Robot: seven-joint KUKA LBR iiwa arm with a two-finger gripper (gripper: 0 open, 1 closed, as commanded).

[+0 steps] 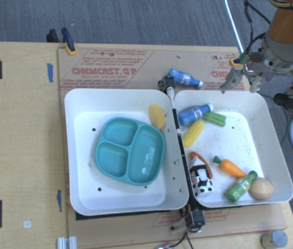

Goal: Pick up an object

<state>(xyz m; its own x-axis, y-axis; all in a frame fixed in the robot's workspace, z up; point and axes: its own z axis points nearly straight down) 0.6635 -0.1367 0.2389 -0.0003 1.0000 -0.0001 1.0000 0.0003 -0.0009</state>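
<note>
From the camera view, the hand (238, 80) hangs over the far rim of the right bin (271, 139), its fingers spread and gripping nothing. Inside that bin, a blue bottle (193, 113) lies by the far left corner beside a corn cob (193, 133) and a green piece (214, 119). A carrot (229, 167), green bottle (240, 187) and potato (261, 188) lie near its front right corner.
</note>
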